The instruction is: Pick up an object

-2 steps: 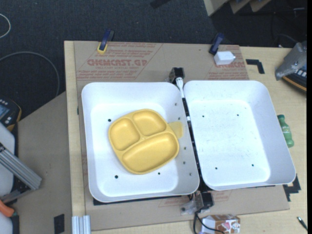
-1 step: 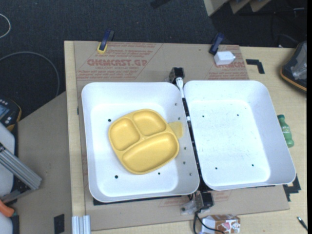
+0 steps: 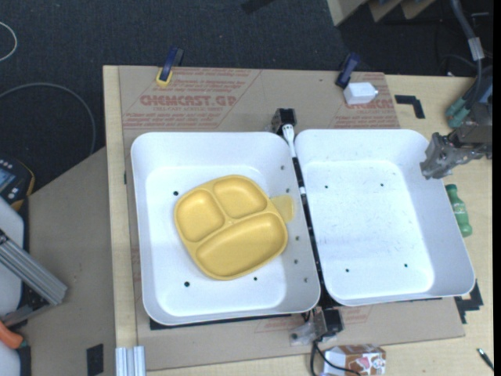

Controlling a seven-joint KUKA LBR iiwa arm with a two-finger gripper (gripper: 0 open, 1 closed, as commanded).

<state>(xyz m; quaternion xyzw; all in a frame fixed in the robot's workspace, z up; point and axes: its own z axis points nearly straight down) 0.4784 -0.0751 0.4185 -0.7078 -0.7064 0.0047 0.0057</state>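
Gripper [image 3: 440, 157], finger state indeterminate, sits at the right bin's [image 3: 344, 280] upper right rim, well apart from the yellow plate [image 3: 229, 225] lying mid-floor in the left bin [image 3: 156, 288]; risk: fingers slipping off its broad shallow rim.

I see a smooth, shiny yellow plastic plate [image 3: 230, 225] in a matt white plastic bin [image 3: 149, 210] on brown cardboard [image 3: 235, 92].
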